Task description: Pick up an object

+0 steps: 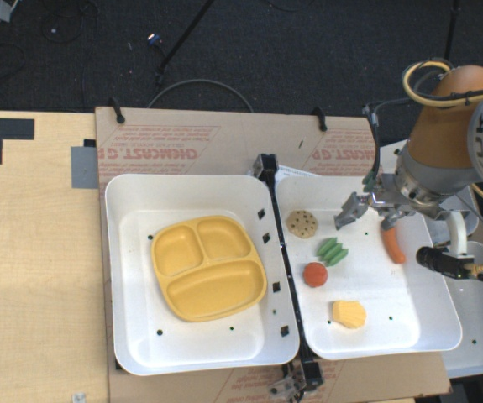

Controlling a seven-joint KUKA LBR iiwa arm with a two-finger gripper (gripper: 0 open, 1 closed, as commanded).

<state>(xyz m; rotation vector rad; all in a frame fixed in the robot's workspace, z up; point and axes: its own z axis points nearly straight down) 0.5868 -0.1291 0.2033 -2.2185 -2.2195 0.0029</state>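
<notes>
The right bin (pixel 439 339) holds a round cookie (pixel 301 222), a green bean pod (pixel 333 251), a red tomato (pixel 315 274), a yellow cheese wedge (pixel 349 314) and an orange carrot (pixel 393 245). My gripper (pixel 369 214) hangs over the bin's far right part, open, with its fingers spread apart and nothing between them. One fingertip sits right of the cookie; the other is just above the carrot's top end.
A yellow divided plate (pixel 209 267) lies in the left bin (pixel 128 342). A black divider (pixel 276 242) runs between the two bins. The arm's grey body and a black fitting (pixel 447 262) cover the right bin's far right edge.
</notes>
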